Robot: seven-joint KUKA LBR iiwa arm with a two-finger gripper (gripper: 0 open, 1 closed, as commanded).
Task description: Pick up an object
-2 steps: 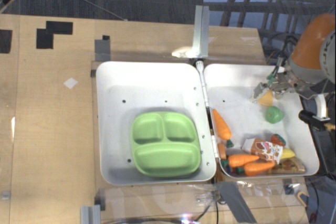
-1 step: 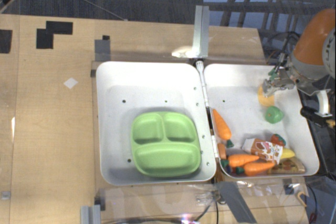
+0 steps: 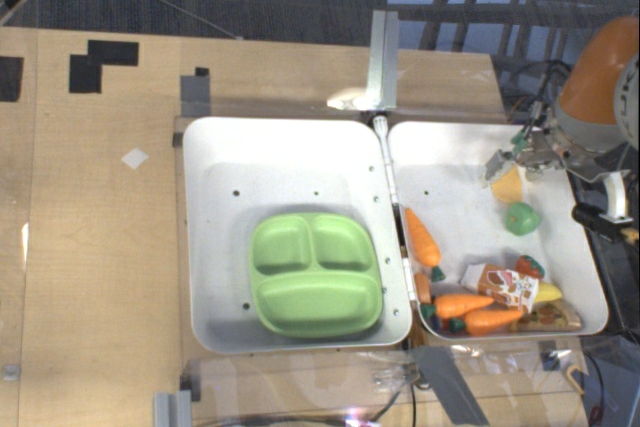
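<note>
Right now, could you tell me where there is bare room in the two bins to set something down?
Free: left white bin floor behind the green divided plate; right white bin floor left of the yellow wedge. Crowded: its near edge, with orange toy carrots.

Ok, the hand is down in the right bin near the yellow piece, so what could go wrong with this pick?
The hand sits at the upper edge of the yellow wedge, so a grasp may clip only its corner and slip off. The green ball lies just below the wedge and could be nudged and roll. Both sit near the right bin wall on the arm's side, leaving little room to adjust.
</note>
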